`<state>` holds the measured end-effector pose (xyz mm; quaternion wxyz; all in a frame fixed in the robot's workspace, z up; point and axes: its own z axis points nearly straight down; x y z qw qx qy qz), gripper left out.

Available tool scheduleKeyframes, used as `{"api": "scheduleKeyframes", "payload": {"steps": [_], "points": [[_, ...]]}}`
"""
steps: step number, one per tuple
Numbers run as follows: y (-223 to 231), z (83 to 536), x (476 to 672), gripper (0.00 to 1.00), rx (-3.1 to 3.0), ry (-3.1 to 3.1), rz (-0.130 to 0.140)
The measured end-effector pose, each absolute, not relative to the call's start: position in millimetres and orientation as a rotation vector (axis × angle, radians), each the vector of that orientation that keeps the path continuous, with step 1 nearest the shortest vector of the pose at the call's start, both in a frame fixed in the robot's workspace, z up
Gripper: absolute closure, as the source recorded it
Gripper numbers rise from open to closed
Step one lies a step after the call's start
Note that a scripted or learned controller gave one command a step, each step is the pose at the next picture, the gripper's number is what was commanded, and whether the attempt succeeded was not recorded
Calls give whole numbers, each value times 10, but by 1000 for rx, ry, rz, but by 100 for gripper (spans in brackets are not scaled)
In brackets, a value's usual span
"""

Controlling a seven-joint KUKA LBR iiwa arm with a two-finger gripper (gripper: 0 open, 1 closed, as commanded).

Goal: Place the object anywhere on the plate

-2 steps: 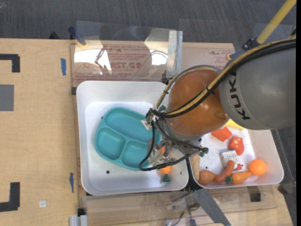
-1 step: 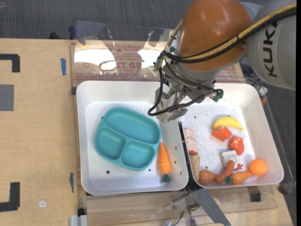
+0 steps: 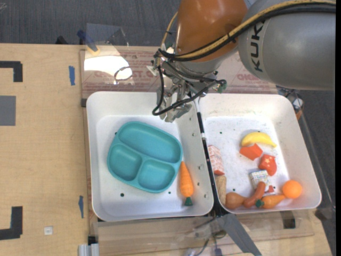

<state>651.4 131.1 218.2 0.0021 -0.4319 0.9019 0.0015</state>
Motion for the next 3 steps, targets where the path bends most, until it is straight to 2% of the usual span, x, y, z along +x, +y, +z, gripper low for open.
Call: {"api": "scheduleKeyframes", "payload": {"steps": [1, 2, 3], "points": [[1135, 1286, 6565, 100, -1400, 2803, 2], [1667, 955, 6718, 100, -1724, 2605, -6], [1919, 964, 6735, 100, -1824, 2528, -13]]}}
